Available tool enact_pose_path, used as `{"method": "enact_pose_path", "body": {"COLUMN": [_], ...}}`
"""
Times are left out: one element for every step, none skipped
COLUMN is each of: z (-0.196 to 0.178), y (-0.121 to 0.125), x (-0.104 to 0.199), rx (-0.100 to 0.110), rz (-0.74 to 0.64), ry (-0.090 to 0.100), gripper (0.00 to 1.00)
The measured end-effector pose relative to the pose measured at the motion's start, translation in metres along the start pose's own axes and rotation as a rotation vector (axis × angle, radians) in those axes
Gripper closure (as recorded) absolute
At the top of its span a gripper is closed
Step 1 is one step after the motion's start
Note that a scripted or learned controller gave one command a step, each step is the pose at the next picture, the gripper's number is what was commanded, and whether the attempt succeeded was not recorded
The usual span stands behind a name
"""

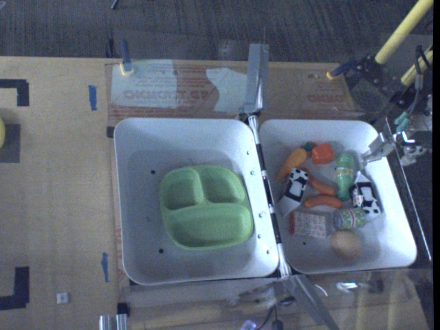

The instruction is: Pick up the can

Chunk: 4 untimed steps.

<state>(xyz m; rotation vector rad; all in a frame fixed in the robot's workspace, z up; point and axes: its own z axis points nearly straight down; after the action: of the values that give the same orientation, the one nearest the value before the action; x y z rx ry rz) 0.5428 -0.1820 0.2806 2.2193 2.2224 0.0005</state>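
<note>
Where toys crowd — can (350, 218) lies.

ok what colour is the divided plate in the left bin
Light green, seen clearly in the camera view: the divided plate lies in the left bin.

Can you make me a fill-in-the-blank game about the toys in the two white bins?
1. The divided plate in the left bin is the colour ____.
2. The can lies in the ____ bin.
3. The egg sits just ____ the can, nearer the bin's front edge.
4. The gripper is at the right bin's ____ edge, apart from the can.

Missing words: green; right; below; right
</note>
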Motion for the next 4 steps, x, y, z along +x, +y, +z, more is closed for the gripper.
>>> {"method": "enact_pose_path", "body": {"z": [0.132, 0.132, 0.186, 0.176], "y": [-0.064, -0.064, -0.041, -0.04], "x": [0.008, 0.008, -0.007, -0.004], "rx": [0.002, 0.001, -0.021, -0.021], "rz": [0.118, 0.118, 0.145, 0.141], "ry": [0.001, 0.0, 0.003, 0.007], "gripper": [0.0, 0.0, 0.0, 1.0]}}
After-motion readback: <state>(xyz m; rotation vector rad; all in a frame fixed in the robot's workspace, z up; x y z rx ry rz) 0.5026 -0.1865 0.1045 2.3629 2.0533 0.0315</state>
